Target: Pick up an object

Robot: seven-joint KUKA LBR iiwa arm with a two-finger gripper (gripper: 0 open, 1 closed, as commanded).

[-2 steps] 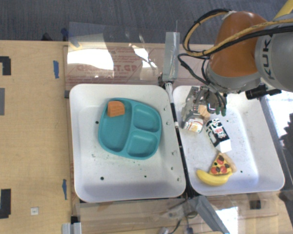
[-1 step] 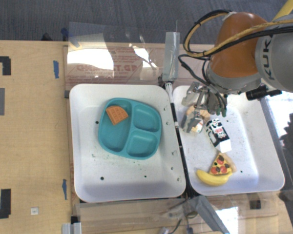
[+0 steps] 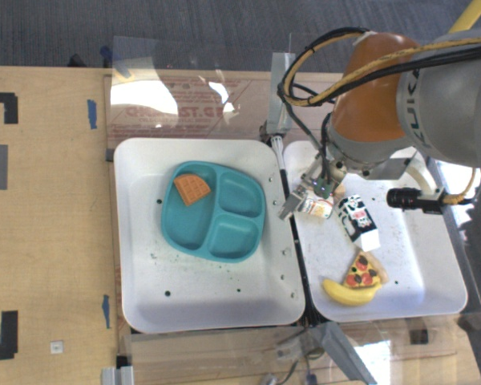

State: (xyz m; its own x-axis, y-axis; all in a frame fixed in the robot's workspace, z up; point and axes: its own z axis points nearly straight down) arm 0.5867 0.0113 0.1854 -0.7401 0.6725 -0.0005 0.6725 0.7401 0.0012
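Objects for picking lie in the right bin (image 3: 433, 295), the arm (image 3: 409, 95) being the largest thing above it: its grey body and orange band cover the bin's far right corner and run off the picture's top and right edges, with black and yellow cables looping over it. The left bin (image 3: 136, 295) sits just beside the right one, their inner rims touching along the middle. In the left bin rests a teal divided tray (image 3: 224, 235) with three compartments; a small waffle-like orange piece (image 3: 191, 189) lies in its far left compartment.

In the right bin, a yellow banana (image 3: 349, 293) lies near the front rim, and a toy pizza slice (image 3: 364, 271) rests against its upper side, touching it. Farther back lies a small black-and-white carton (image 3: 357, 217), tilted, its printing too small to read. A black cylindrical part (image 3: 413, 199) juts across the bin's right side; what it belongs to is unclear.

The gripper (image 3: 313, 201) hangs low at the right bin's far left corner, close to the shared rim. A small pale item (image 3: 321, 208) with a greenish and orange bit lies right at its tip, but the arm's shadow and the clutter of metal there hide whether the fingers are spread or closed, or touching the item at all.
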